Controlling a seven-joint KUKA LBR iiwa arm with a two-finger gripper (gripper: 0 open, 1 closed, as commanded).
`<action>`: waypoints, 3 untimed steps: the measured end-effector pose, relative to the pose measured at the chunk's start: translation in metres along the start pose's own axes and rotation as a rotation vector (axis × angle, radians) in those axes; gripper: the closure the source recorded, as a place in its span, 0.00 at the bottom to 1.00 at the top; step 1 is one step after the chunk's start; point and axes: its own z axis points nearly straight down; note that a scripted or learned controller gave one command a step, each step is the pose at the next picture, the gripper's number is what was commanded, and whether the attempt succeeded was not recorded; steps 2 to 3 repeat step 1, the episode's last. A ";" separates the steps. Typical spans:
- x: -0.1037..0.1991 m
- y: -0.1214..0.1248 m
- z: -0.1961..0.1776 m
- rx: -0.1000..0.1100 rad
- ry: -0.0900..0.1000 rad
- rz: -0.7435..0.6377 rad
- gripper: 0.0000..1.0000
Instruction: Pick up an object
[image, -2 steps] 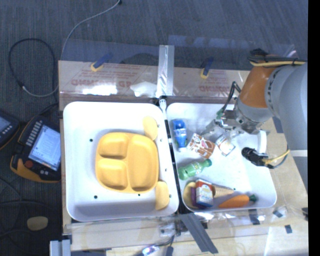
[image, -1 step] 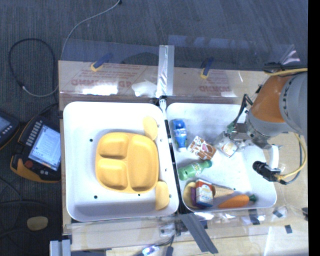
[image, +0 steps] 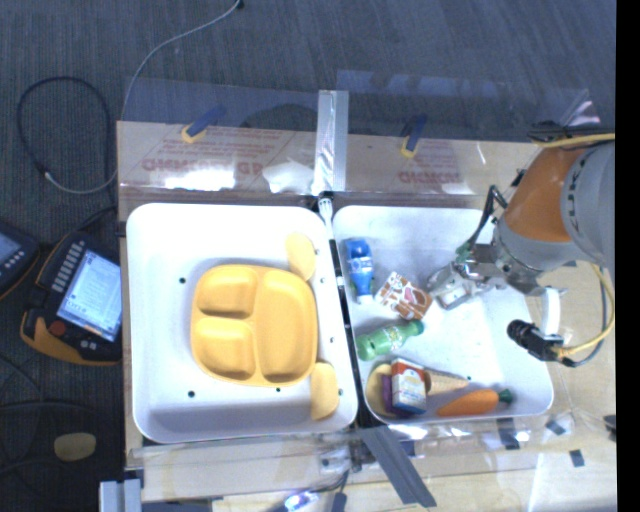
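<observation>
- Dark grey carpet surrounds a bench bearing two shallow white plastic bins; the right bin (image: 520, 330) holds the clutter
- Yellow moulded compartment tray (image: 255, 322) fills the left bin, far left of the pincer (image: 452, 283)
- Orange plastic carrot (image: 470, 402) lies well below the pincer, a green plastic bottle (image: 387, 338) below-left
- Small red-and-white snack packet (image: 404, 296) sits just left of it, the likeliest target
- Whether the pincer is spread or closed I cannot tell; nothing seen in it
- Best to centre over the packet before lowering
</observation>
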 end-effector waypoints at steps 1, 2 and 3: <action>0.036 0.036 -0.099 0.015 -0.002 0.007 1.00; 0.036 0.036 -0.099 0.015 -0.002 0.007 1.00; 0.036 0.036 -0.099 0.015 -0.002 0.007 1.00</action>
